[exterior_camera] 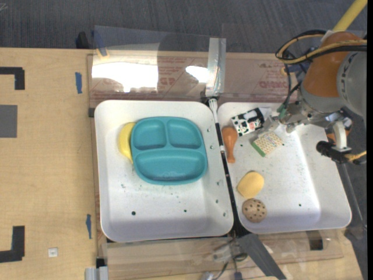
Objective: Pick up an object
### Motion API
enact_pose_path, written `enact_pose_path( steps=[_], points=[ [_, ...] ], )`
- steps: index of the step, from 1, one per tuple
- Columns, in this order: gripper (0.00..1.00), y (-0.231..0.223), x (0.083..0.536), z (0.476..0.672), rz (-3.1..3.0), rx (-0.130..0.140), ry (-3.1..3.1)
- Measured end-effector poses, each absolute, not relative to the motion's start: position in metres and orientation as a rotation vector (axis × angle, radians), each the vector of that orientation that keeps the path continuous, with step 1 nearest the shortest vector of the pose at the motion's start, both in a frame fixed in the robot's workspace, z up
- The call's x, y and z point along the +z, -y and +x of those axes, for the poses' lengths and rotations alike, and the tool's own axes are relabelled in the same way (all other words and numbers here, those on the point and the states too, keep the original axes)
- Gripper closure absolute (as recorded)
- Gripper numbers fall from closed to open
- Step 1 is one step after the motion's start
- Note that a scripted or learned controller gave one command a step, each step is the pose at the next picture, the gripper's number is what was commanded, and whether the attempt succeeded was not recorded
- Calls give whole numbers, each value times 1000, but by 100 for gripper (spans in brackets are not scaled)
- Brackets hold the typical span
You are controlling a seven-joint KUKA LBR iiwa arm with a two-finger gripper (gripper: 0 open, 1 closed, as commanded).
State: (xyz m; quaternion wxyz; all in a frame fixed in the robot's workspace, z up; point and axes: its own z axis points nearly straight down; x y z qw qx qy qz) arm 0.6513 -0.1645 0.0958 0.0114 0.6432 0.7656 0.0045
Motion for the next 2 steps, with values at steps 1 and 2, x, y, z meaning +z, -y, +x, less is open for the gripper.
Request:
enact_pose_path(
  steps=[1, 2],
  points=[
    [0, 164, 97, 627, 1706, 16, -2613],
    [0, 162, 96, 592, 2087, 22, -2321]
  ],
)
